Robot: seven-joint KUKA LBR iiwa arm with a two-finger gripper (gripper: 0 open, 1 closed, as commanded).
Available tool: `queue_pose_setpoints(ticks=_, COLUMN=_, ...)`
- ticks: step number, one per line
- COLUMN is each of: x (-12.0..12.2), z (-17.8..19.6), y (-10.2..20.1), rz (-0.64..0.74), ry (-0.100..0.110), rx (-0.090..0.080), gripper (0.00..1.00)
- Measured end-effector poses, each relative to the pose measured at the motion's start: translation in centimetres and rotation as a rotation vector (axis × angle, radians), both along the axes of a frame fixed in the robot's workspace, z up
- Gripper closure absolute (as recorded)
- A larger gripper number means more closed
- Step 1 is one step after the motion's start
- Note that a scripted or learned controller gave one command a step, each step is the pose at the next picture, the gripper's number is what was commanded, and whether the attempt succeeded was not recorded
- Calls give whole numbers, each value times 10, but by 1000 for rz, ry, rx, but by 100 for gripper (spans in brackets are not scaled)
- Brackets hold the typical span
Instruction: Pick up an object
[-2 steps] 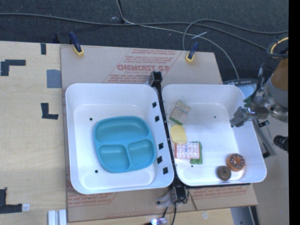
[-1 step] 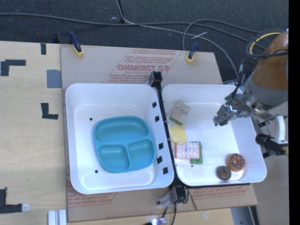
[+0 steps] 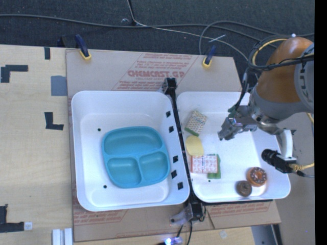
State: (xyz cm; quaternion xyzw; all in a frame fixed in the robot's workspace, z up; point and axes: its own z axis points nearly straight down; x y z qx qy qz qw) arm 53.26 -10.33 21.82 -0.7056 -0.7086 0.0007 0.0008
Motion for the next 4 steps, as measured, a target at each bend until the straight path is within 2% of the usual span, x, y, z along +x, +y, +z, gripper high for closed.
queue_pose_setpoints(ticks=4, x=-9, z=23, y=202, rz=3, ry=0, rx=0, gripper=100)
